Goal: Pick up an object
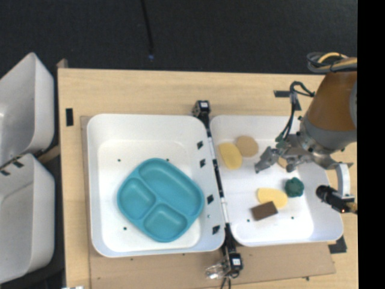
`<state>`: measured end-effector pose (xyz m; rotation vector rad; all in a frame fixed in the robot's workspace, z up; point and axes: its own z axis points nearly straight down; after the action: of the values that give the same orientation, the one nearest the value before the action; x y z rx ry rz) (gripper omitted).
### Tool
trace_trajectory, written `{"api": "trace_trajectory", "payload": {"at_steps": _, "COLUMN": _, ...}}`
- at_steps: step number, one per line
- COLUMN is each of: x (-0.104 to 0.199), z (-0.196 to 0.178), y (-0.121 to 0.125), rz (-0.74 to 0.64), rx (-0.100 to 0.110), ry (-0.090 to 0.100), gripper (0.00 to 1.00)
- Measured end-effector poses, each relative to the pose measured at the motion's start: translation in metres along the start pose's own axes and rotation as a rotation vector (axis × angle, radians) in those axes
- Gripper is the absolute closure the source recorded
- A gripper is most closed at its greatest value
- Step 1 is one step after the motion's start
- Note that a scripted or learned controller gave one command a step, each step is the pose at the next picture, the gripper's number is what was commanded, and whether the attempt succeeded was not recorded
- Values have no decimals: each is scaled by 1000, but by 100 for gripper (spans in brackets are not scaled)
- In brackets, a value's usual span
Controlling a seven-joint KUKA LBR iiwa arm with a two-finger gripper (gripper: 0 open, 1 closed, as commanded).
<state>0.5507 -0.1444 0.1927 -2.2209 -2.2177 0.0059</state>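
The right bin [301, 230] holds several small objects. A yellow oval piece [230, 155] and a tan round piece [246, 145] lie at its upper left. A second yellow piece [272, 197], a brown block [264, 211] and a dark green ball [294, 187] lie lower in the middle. My gripper [277, 165] hangs over the middle of this bin, above the green ball and right of the yellow oval. Its fingers stand open with nothing between them.
The left bin [102, 161] holds a teal divided plate [159, 199]. A ridge with black clips [213, 179] separates the two bins. The arm's orange band [334, 104] reaches in over the right bin's far right side.
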Motion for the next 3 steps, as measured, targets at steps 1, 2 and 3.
{"api": "trace_trajectory", "payload": {"at_steps": 1, "x": 3, "z": 56, "y": -10, "rz": 1, "rx": 1, "ry": 0, "gripper": 0}}
{"api": "trace_trajectory", "payload": {"at_steps": 2, "x": 2, "z": 94, "y": -10, "rz": 2, "rx": -3, "ry": -1, "gripper": 0}}
{"api": "trace_trajectory", "payload": {"at_steps": 3, "x": 1, "z": 81, "y": -8, "rz": 9, "rx": -10, "ry": -1, "gripper": 100}}
